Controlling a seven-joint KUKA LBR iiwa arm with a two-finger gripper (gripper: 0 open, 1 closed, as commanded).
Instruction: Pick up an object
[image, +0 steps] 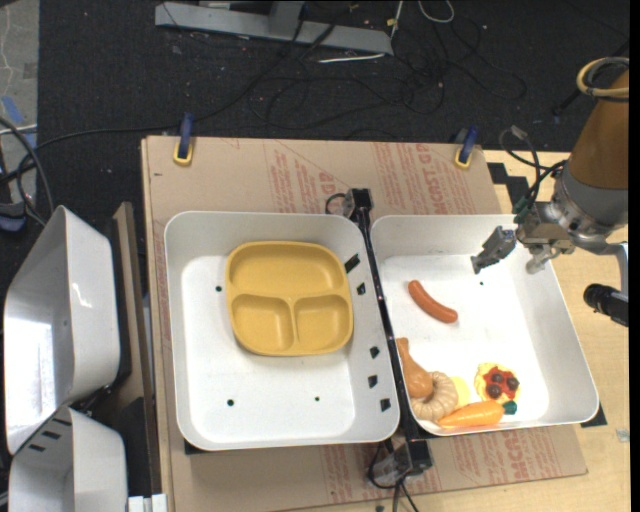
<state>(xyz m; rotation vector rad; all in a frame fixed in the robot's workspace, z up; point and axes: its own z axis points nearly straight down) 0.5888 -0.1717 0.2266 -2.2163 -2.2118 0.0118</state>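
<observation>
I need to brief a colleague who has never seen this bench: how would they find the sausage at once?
Look at the right-hand white bin, the one without the yellow tray. The sausage lies alone on the bare floor near the bin's middle, angled down to the right. It is plain reddish-orange and rounded at both ends, apart from the toy food pile crowded in the bin's near corner.

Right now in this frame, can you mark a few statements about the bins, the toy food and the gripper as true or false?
1. The yellow three-compartment plastic plate sits in the left white bin. True.
2. The red-orange toy sausage lies in the left bin. False: it lies in the right white bin.
3. The gripper holds the sausage. False: it hovers apart from it, near the right bin's far edge.
4. The orange toy carrot lies near the right bin's near edge. True.
</observation>
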